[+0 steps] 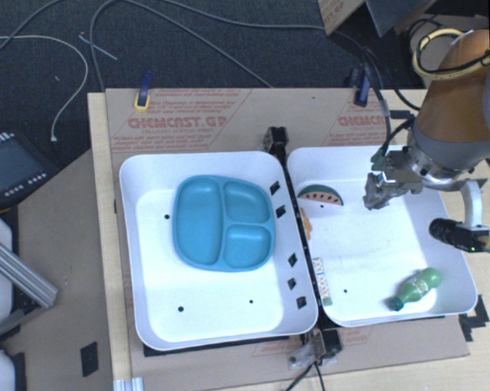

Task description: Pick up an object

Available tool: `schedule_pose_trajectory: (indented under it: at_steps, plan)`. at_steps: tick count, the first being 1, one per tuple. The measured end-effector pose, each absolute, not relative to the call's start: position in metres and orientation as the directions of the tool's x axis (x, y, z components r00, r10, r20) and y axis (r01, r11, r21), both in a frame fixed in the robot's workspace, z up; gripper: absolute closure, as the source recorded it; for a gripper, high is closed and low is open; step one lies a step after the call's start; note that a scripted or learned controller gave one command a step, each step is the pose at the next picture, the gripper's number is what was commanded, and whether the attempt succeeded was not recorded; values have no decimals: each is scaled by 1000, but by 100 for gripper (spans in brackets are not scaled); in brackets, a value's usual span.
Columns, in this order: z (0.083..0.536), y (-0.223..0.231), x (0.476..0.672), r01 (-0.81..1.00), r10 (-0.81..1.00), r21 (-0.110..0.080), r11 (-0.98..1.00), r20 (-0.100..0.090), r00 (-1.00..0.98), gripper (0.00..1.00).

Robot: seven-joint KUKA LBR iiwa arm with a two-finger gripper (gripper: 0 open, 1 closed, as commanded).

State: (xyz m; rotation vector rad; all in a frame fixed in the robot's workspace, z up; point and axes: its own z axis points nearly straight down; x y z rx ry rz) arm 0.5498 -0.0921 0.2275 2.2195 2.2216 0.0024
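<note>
Green bottle point(414, 289) lies well below the hand point(376, 198), whose grip is unclear

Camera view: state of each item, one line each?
Blue three-compartment plastic plate: flat in left white bin, nothing on it.
Watermelon-slice toy: lying flat, right white bin.
Green plastic bottle: on its side, right bin.
Gripper: above right bin, holding nothing visible.

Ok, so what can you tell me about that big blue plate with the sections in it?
The light blue plastic-looking divided plate has rounded corners and three compartments: one long one on the view's left, two smaller ones on the right. Nothing can be seen in them. It lies flat, slightly turned, on the floor of the left white bin, toward its far side. The gripper is over the other bin.
</note>
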Motion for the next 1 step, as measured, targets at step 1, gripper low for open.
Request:
schedule_pose_trajectory:
  at_steps: [1]
  plan:
    - [217, -41, 569, 1000, 1000, 1, 6, 2, -6, 100]
